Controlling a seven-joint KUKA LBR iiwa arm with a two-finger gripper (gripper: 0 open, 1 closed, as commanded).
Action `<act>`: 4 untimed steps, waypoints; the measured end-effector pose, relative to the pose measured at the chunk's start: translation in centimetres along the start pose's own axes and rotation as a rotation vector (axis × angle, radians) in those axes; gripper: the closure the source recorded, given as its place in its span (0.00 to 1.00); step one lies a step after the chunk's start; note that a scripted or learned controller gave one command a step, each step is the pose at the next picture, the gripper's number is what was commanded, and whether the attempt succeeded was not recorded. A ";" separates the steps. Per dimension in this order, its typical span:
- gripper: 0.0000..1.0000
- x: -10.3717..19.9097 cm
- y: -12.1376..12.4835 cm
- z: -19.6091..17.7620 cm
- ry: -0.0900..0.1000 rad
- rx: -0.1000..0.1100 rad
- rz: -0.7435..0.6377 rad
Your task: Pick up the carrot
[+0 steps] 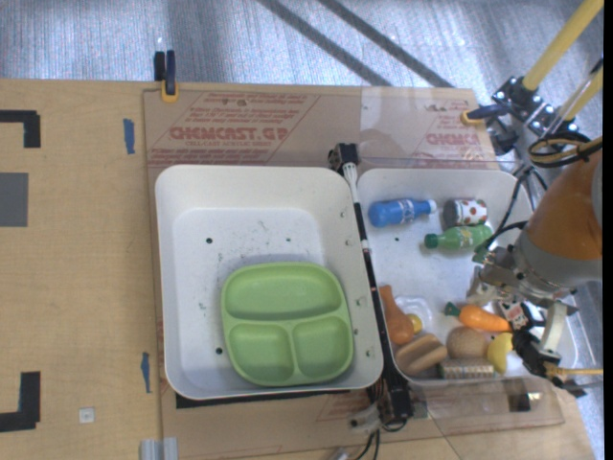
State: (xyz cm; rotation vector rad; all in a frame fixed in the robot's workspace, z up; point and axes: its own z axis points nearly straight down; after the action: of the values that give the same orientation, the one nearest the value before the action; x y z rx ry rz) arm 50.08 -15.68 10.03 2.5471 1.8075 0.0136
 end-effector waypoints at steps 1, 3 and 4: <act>0.00 0.1 -0.1 0.1 0.002 0.004 -0.001; 0.00 -2.6 -1.0 1.1 0.006 0.006 -0.929; 1.00 -2.6 -0.5 -0.1 -0.003 -0.011 -0.924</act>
State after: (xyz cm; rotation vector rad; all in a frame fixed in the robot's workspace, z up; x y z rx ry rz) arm 48.75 -17.94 10.17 1.4681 2.7429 0.0049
